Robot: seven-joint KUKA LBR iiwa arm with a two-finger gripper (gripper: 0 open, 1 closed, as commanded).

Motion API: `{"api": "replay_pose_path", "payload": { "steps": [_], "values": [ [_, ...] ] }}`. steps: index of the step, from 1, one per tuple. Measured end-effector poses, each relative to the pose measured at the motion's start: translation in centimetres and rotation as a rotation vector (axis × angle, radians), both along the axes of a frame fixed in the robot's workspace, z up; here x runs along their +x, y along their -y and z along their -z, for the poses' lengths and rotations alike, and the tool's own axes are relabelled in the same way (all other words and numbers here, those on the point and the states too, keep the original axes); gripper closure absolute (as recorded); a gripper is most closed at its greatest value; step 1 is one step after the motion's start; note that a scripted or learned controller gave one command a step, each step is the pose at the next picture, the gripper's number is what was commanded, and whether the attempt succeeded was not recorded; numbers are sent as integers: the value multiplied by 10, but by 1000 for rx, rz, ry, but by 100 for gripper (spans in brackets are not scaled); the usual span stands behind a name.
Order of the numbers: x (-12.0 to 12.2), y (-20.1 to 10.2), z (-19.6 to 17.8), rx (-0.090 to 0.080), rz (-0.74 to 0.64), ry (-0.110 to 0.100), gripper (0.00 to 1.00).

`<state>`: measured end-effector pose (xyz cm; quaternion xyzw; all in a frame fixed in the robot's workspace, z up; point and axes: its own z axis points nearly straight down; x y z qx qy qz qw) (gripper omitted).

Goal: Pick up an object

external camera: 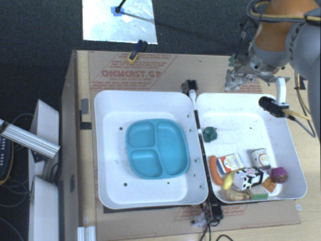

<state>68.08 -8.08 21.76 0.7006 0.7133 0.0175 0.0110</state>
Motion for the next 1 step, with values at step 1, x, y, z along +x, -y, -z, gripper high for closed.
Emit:
{"api": "replay_pose_path", "payload": {
  "steps": [1],
  "values": [
    [-12,-31,33,-8,13,-39,100]
  ]
}}
